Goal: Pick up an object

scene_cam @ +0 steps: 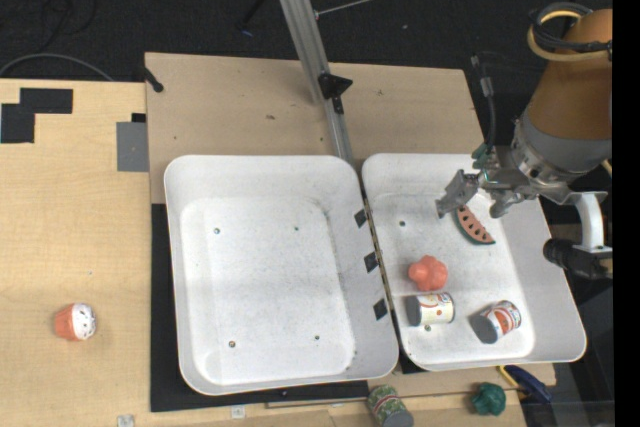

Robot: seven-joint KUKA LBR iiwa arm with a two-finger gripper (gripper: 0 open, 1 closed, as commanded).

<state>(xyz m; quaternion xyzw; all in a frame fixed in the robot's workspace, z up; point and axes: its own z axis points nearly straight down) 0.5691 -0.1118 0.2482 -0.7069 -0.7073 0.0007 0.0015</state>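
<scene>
My gripper [476, 202] hangs over the upper part of the right bin [545, 347], open, with one finger [451, 198] to the left and the other to the right. A watermelon slice toy [477, 227], red with a green rind, lies on the bin floor just below and between the fingertips; nothing is held. A red lumpy toy [428, 272] sits lower in the same bin. Below it lie a white can [433, 309] and a small red and white can [497, 320], both on their sides.
The left bin [190, 185] stands beside the right one, joined by black clips. A slanted metal rail [305, 25] reaches down to the bins' top edge. A red and white ball [75, 322] rests on the wooden bench at left. Two greenish objects [489, 399] lie below the right bin.
</scene>
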